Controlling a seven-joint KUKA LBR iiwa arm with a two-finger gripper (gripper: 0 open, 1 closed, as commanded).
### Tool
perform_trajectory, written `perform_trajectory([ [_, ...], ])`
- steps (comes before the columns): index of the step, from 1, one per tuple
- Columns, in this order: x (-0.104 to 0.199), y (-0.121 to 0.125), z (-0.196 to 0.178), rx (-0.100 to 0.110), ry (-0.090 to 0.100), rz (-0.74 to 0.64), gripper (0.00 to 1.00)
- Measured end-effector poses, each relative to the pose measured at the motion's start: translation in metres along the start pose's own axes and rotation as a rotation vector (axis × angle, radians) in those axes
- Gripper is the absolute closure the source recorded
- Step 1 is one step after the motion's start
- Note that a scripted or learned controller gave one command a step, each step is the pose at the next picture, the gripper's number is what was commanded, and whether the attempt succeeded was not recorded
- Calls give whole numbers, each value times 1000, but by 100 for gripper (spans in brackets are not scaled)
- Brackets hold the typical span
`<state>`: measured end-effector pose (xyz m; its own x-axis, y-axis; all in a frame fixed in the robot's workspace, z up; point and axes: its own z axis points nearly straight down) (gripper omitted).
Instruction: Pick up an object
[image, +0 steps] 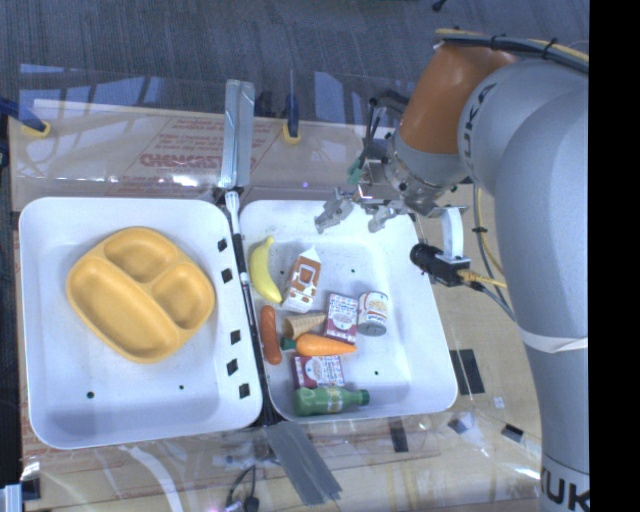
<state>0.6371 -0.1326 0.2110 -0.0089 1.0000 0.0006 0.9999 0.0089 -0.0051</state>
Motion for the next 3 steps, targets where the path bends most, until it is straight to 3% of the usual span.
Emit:
perform_trajectory([
  [1,0,0,0,0,0,0,0],
  [2,16,-34,119,-4,-1,-140,0],
  [3,15,-34,109,-2,-2,-144,100],
])
